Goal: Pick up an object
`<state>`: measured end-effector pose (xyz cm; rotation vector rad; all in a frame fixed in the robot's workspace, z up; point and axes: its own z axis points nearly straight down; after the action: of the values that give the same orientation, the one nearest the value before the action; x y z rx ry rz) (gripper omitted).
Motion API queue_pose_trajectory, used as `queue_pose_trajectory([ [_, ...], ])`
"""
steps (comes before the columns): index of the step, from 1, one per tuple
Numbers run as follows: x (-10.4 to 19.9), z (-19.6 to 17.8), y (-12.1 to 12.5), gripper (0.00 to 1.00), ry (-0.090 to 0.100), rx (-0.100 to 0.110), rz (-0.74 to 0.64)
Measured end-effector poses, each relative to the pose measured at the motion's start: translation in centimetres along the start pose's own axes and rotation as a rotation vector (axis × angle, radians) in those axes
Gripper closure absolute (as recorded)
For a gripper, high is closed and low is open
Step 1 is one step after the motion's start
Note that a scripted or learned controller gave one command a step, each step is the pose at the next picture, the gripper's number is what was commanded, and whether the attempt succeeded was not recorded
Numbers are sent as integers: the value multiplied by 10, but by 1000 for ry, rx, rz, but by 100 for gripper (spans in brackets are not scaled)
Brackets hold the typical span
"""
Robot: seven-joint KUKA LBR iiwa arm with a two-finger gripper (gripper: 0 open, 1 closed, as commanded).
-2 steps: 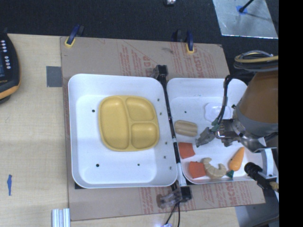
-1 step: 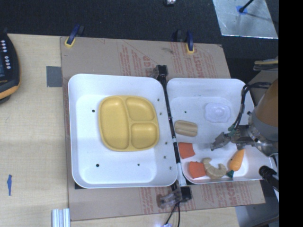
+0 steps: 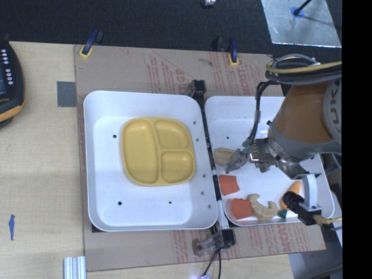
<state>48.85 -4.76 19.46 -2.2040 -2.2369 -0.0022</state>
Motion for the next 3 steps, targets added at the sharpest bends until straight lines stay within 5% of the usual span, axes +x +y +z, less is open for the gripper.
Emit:
queue_pose_trajectory([
  [1,16,2,79,0,-2,-3,7],
  [2,1,-2,-17,0,-1,11,14],
  [3,-148,106,-15,0,-1,0,19],
])
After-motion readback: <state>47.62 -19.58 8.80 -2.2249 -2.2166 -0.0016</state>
